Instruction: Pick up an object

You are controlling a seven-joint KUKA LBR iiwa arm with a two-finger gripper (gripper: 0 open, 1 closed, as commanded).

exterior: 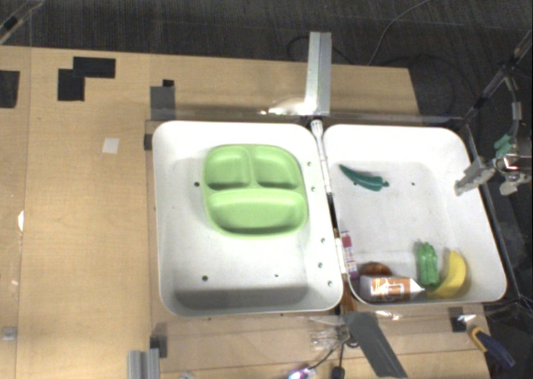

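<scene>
The right bin (pixel 400 140) holds several objects. A teal, leaf-shaped piece (pixel 364 177) lies in its upper left part. In the front right corner a yellow banana (pixel 452 275) lies against a green pepper-like object (pixel 427 264). An orange and white can (pixel 391 288) lies on its side along the front wall, with a brown item (pixel 376 270) just behind it. My gripper (pixel 493 171) hangs at the bin's right rim, far from all of these, and nothing shows in its grasp.
The left bin (pixel 179 269) holds a green divided plate (pixel 254 188) near its middle. A metal post (pixel 320 73) stands behind the wall between the two bins. Cables and a stand clutter the dark floor at the far right.
</scene>
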